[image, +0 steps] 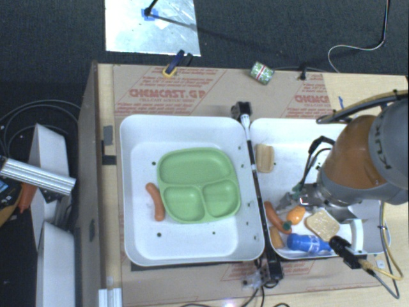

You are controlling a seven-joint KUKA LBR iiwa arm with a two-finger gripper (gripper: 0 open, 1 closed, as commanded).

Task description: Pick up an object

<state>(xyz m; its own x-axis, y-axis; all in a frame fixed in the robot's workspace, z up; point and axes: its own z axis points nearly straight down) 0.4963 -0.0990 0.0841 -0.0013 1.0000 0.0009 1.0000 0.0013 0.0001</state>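
- Orange toy carrot [273, 215], lower-left of right bin [291, 142]: prob. light, stiff, slick plastic; grip mid-length, across width.
- Hand [300, 198] hovers just beside it; can't tell its opening.

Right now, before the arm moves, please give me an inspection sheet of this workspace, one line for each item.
Surface: bench bears two white bins, left bin and right bin.
Job's things: in right bin, carrot, orange ball, bread slice, blue bottle, tan block.
Clutter: green tray and sausage in left bin.
Gripper: gripper low over right bin; holds nothing seen.
Cables: black cable at left.
Surroundings: dark floor, small can.
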